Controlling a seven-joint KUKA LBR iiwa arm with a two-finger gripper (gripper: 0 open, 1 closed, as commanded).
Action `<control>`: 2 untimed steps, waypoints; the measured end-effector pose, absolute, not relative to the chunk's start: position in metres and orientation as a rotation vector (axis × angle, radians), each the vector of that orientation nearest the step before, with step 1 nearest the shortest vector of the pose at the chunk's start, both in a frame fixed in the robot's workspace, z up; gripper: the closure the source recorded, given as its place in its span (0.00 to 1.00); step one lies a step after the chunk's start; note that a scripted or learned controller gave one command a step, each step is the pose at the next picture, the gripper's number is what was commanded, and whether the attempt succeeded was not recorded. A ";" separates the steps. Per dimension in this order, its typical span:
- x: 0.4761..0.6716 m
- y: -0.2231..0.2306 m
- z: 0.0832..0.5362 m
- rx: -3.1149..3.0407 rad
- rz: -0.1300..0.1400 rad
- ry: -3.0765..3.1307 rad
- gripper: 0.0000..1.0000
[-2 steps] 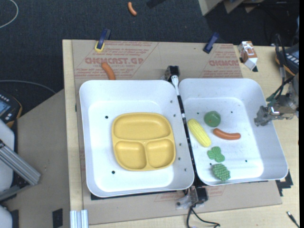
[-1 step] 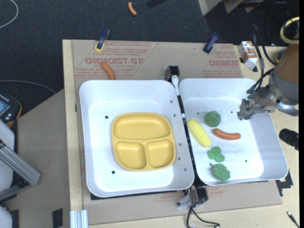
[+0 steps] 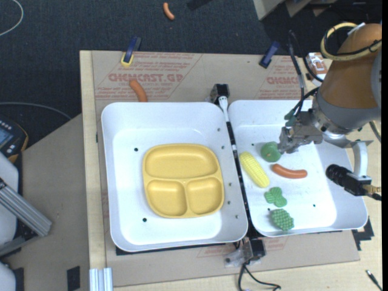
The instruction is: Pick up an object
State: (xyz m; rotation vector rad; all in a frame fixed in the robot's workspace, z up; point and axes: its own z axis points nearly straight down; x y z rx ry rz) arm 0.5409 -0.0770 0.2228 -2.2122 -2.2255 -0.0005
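The tool (image 3: 290,143) is hanging low in the right bin (image 3: 339,223), its tips touching or just above a round green piece (image 3: 270,152); how far it is parted I cannot tell. Just below it a red sausage (image 3: 290,173) is lying, a yellow corn cob (image 3: 254,169) beyond to the left. Farther left, the yellow divided tray (image 3: 181,179) is sitting in the left bin (image 3: 121,138).

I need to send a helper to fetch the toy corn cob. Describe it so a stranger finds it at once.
Start at the right-hand shallow white bin, the one the grey arm reaches into. Against that bin's left wall lies the yellow toy corn cob, slanting from upper left to lower right. It is the one yellow, knobbly piece there; the neighbours are a smooth orange-red toy sausage and green toy vegetables.
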 end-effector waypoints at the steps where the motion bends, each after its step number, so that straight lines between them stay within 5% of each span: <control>1: 0.554 -0.034 0.220 -2.216 -0.003 -2.228 1.00; 2: 0.559 0.025 0.232 -2.214 -0.006 -2.230 1.00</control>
